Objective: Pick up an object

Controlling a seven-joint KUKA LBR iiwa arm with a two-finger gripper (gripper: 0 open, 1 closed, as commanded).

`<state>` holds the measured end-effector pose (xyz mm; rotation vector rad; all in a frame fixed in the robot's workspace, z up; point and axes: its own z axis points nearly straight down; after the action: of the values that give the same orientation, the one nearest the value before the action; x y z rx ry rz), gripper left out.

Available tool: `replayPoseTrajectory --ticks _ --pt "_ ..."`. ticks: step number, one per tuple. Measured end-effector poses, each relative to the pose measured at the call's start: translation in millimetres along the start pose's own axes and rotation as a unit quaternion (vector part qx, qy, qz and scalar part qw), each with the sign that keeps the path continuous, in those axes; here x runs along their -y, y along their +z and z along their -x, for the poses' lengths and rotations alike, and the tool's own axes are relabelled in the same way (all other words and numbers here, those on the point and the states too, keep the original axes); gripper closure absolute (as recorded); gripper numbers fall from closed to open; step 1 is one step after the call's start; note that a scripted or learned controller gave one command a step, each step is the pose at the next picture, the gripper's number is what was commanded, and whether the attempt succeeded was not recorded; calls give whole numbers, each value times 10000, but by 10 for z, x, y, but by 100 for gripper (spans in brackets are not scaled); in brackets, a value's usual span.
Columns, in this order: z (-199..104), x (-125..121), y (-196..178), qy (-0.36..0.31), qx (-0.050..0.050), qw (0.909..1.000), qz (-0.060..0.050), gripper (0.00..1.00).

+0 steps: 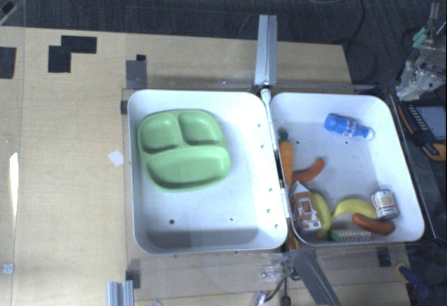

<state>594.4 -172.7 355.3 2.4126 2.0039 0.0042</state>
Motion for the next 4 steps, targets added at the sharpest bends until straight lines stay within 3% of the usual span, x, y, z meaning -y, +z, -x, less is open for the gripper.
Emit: replayPoseTrajectory --ticks 1,2,3,4 --pt "-529 -669 14 962 -1 9954 0 100" --pt "-1134 -553 -196 1098 -6 9940 2 100" --pt "-1678 -407 8 1953 -9 9807 -10 100" --pt "-1979 -391 -45 3578 -7 9338 -13 100"
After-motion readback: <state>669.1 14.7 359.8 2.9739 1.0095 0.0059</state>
